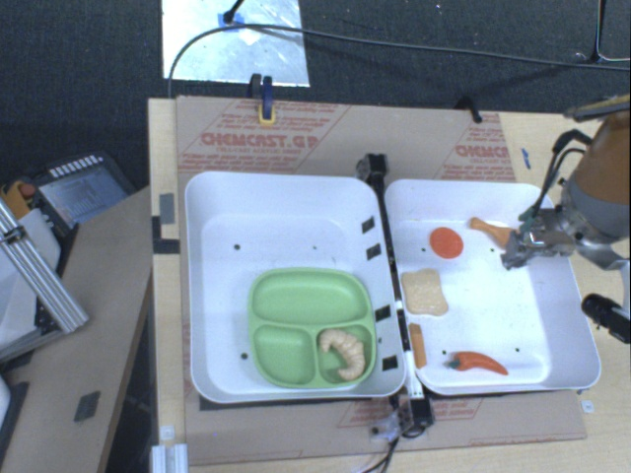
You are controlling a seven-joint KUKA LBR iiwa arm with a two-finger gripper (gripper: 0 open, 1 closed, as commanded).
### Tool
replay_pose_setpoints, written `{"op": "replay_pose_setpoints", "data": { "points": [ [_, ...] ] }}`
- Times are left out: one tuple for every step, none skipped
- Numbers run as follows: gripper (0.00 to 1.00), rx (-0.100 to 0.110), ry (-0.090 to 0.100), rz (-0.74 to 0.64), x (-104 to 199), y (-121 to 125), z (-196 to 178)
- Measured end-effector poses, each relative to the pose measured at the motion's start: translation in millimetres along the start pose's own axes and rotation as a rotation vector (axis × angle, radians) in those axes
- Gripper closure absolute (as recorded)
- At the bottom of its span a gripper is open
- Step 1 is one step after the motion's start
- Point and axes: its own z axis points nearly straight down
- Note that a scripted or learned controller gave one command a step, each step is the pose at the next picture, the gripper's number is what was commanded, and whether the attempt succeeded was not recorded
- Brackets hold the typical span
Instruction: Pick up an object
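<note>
My gripper hangs over the right bin near its upper right, just right of a tan-orange drumstick-like piece; I cannot tell if they touch. A red round slice lies left of that piece. Below it is a pale bread slice. A red chilli pepper lies near the bin's front wall, and a small orange stick lies along its left wall.
The left bin holds a green divided plate with a pale curled shrimp-like piece in its lower right compartment. A black divider clip strip runs between the bins. The arm's orange band sits at the right edge.
</note>
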Motion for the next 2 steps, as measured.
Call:
{"op": "replay_pose_setpoints", "data": {
  "points": [
    [1.00,0.005,0.003,-0.005,55,2,3],
    [1.00,0.006,0.003,-0.005,105,-1,9]
  ]
}}
